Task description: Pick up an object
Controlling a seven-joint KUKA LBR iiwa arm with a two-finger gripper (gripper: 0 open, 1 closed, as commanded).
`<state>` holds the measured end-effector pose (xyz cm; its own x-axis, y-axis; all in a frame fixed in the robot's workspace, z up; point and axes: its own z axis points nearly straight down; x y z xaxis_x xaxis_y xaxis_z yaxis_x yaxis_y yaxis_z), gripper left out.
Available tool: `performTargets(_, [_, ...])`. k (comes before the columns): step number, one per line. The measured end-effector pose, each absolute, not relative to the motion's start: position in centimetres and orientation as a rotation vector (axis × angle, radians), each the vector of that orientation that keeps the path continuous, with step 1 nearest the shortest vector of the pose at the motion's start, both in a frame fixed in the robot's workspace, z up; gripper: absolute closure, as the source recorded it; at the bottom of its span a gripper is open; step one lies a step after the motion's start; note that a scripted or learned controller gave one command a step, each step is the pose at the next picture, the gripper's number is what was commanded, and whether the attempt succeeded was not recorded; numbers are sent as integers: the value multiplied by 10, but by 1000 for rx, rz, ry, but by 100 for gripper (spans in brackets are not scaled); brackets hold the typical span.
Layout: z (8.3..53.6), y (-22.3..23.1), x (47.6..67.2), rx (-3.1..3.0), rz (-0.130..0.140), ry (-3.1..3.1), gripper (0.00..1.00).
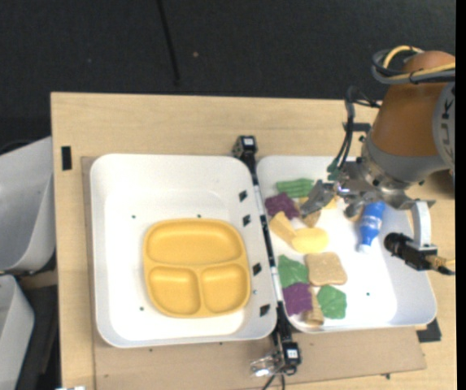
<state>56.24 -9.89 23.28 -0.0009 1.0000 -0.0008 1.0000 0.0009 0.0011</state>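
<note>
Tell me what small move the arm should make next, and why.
Probably lower straight down: the gripper hangs above the right bin, near the yellow piece and blue bottle, with nothing visibly between its fingers.

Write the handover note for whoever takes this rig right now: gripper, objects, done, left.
Gripper: low over the right bin, near its far left corner, beside the green piece. Nothing can be seen held.
Objects: toy food heaped along the right bin's left side, including purple piece, yellow piece and toast slice; blue bottle lies further right. Yellow divided plate sits in the left bin.
Done: no pick visible.
Left: grasp one object and lift it.
</note>
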Motion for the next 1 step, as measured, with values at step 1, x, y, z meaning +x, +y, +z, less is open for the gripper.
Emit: performTargets(1, [96, -100, 532, 2222, -5, 2219, 0])
